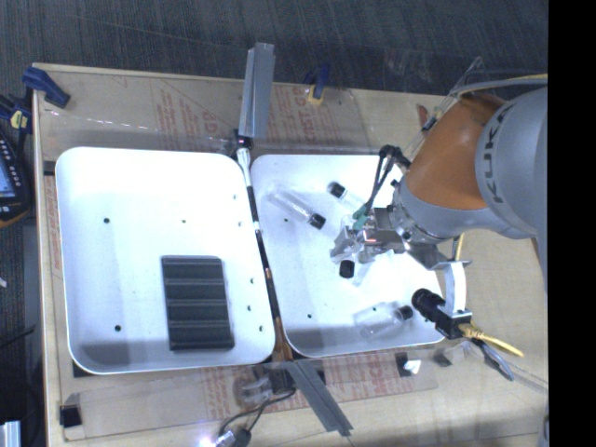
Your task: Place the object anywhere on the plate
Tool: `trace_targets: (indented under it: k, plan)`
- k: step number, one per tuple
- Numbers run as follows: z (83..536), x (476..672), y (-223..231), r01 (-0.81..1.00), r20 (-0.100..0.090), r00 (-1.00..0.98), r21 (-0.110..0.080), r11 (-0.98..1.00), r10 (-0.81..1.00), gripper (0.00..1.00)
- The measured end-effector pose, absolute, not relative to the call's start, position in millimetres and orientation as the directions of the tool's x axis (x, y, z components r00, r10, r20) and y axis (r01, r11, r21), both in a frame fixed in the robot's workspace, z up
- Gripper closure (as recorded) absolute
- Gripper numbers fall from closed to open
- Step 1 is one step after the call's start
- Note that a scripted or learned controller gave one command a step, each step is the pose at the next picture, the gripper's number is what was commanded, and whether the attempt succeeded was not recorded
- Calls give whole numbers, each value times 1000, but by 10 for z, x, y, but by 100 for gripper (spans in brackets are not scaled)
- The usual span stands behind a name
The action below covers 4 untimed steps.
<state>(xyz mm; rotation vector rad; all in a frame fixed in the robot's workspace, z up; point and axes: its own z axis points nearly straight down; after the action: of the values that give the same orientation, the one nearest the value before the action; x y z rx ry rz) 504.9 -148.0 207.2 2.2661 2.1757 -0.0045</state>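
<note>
Gripper low over right bin, near its middle. Can't tell if it's open/shut or has hold of anything, too cluttered.

Clear vials w/ black caps scattered: one upper left, one near front wall, small cap just below gripper.

Dark ridged plate in left bin, well apart.

Risks: vials round, slick, prob. roll or squirt out on pinch; long carry over divider, could drop short of plate.
</note>
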Motion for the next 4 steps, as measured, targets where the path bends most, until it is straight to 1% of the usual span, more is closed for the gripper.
trace_targets:
  k: [1,2,3,4]
  plan:
    - [1903,5428,-743,999,-1,39,-4,-39,999,100]
    - [1908,5543,187,999,-1,39,-3,-39,999,100]
    - [1903,4749,714,989,-2,149,-7,-149,989,100]
    - [2150,4960,1478,852,-2,524,-5,-524,852,100]
